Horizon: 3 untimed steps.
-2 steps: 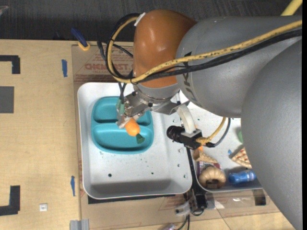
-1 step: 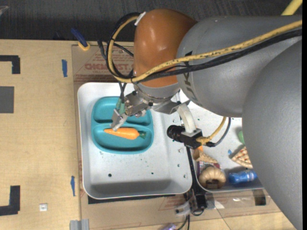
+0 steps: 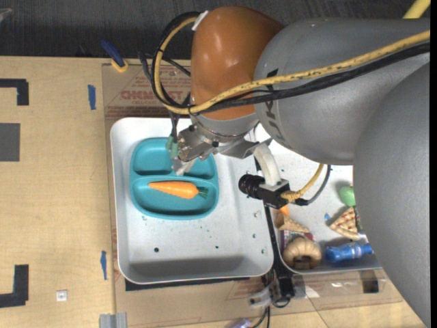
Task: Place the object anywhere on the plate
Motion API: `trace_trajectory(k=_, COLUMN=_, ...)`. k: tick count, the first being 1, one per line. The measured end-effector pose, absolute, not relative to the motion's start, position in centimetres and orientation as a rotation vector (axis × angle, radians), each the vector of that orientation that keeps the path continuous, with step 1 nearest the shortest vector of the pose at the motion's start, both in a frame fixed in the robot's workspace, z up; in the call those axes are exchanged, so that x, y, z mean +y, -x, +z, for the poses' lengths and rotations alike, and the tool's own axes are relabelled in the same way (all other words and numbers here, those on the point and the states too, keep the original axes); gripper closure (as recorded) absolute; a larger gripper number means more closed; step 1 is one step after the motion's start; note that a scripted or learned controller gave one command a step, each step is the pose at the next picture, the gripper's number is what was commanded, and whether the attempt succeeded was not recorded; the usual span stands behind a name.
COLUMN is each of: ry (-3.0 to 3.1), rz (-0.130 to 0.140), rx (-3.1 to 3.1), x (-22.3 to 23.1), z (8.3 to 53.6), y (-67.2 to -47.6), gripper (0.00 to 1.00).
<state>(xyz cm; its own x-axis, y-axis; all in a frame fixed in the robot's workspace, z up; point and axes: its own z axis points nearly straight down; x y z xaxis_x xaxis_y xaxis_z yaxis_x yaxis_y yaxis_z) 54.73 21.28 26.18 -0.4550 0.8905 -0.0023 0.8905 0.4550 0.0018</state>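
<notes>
The carrot point(image 3: 175, 190) already lies in the teal plate point(image 3: 145, 162) in the left bin point(image 3: 191, 251); the gripper point(image 3: 183, 157) hovers above, grip state unclear, so retreat seems left.

My one camera sits fixed above the table point(image 3: 48, 183), looking down at a slant. It frames both white bins point(image 3: 198, 262) closely; the arm point(image 3: 341, 94) enters from the right.

Orange carrot point(image 3: 175, 190) with a green tip; teal divided plate point(image 3: 145, 203); white bin point(image 3: 184, 255); tan tabletop point(image 3: 48, 203).
</notes>
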Motion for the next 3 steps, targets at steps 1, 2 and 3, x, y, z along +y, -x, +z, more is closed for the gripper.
trace_trajectory(k=1, ry=-1.794, rz=-0.006, rx=2.582, x=21.7, z=21.7, y=-55.7, gripper=1.00)
trace_trajectory(k=2, ry=-1.738, rz=-0.001, rx=2.614, x=21.5, z=20.8, y=-62.6, gripper=1.00)
trace_trajectory(k=3, ry=-1.729, rz=0.006, rx=2.612, x=21.7, z=22.1, y=-62.7, gripper=1.00)
